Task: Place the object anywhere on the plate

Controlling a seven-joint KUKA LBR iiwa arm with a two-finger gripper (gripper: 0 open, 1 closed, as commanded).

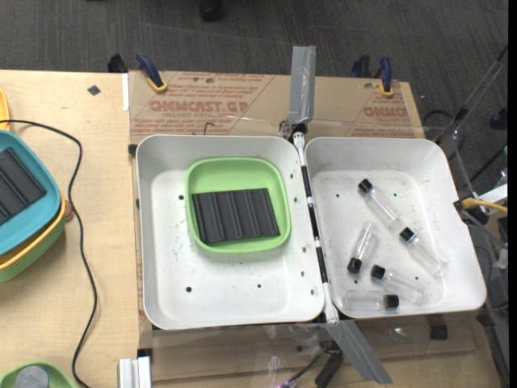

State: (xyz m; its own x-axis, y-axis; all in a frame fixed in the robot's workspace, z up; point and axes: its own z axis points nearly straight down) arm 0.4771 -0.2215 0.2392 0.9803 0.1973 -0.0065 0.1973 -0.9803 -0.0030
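Presently we find five clear capped vials scattered in the right bin (pixel 436 156), the uppermost vial (pixel 378 201) with its long axis running from 10 to 4 o'clock. We see the green plate (pixel 194 184), bearing a dark ribbed insert (pixel 234 215), in the left bin (pixel 161 281), at 9 o'clock from the vials. We cannot tell the gripper's state, nor the vials' bearing from it.

We think this is a lab: two white bins (pixel 161 297) sit clamped on a wooden worktop (pixel 65 136), with little clear tubes (pixel 380 204) in the bin right of the green plate (pixel 238 176).
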